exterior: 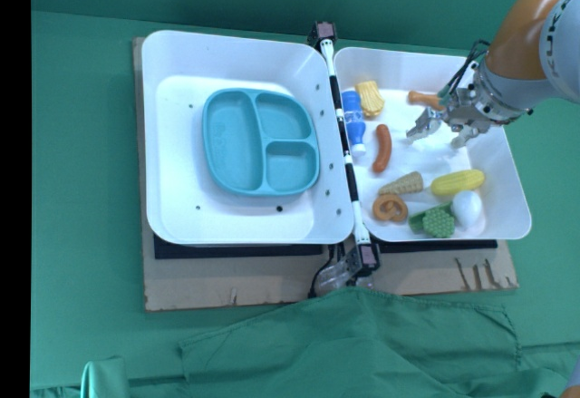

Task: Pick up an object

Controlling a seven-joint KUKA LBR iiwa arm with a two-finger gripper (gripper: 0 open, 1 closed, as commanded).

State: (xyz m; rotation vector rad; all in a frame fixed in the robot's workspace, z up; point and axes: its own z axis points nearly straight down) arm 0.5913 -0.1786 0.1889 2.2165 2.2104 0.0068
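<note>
Camera view, largest first: left bin [172,70] bearing a teal divided plate [260,140]; right bin [507,206] scattered with toy food. Gripper [441,132] spread open, nothing between fingers, hovering above bare floor. Nothing picked yet. Likeliest target just below: yellow corn cob [458,181], ridged, lying flat.
</note>
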